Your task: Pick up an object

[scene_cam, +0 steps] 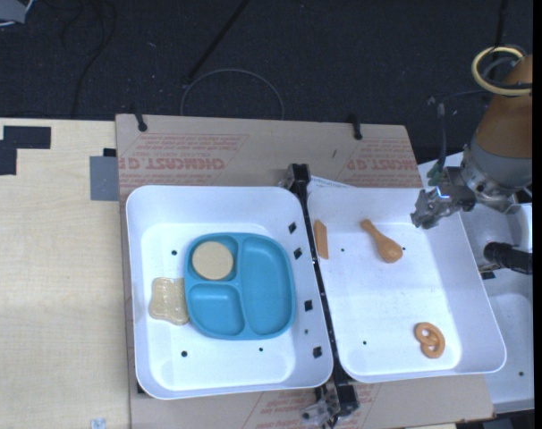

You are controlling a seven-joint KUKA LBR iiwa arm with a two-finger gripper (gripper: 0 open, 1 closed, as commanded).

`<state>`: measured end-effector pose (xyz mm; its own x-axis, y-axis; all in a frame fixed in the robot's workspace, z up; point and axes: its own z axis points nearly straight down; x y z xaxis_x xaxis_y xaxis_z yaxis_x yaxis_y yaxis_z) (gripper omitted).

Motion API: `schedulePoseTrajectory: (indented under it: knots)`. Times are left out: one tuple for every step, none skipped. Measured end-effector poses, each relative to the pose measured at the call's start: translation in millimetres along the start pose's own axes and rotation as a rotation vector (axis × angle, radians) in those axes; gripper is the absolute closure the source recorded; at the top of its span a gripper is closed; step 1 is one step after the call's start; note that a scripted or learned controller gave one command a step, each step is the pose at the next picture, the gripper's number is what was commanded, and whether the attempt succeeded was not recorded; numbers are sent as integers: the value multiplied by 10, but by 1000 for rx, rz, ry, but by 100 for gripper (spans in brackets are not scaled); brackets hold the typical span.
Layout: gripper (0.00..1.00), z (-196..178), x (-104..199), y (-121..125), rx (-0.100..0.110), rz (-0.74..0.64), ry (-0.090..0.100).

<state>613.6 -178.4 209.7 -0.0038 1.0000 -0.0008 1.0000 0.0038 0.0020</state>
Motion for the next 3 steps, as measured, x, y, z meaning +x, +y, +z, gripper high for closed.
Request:
schedulePoseTrajectory:
  knots:
    - [100, -121, 501, -6, 4, 0, 3]
    - [100, -208, 1081, 64, 3, -2, 3]
    - [100, -96, 1632, 58, 6, 0, 3]
